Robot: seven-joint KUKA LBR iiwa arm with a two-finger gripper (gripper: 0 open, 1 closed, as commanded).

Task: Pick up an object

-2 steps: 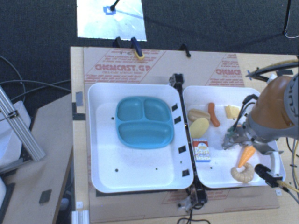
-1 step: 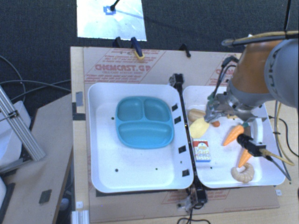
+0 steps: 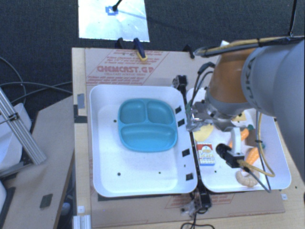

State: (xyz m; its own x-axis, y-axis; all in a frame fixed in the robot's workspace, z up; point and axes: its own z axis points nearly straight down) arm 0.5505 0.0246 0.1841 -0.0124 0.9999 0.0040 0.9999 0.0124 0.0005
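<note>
the arm (image 3: 248, 75) hangs low over the right bin (image 3: 281, 175), and its gripper (image 3: 202, 120) is near the bin's left wall. i cannot tell how it is set, so the pick looks not done yet. a small red and white box (image 3: 205, 154) lies flat just below it, long side pointing up and down the picture. the blue plate (image 3: 146, 125) sits in the left bin (image 3: 105, 166).

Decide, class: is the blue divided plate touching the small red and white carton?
Apart. The camera view shows the blue divided plate in the left bin and the red and white carton in the right bin, the bin walls between them.
</note>
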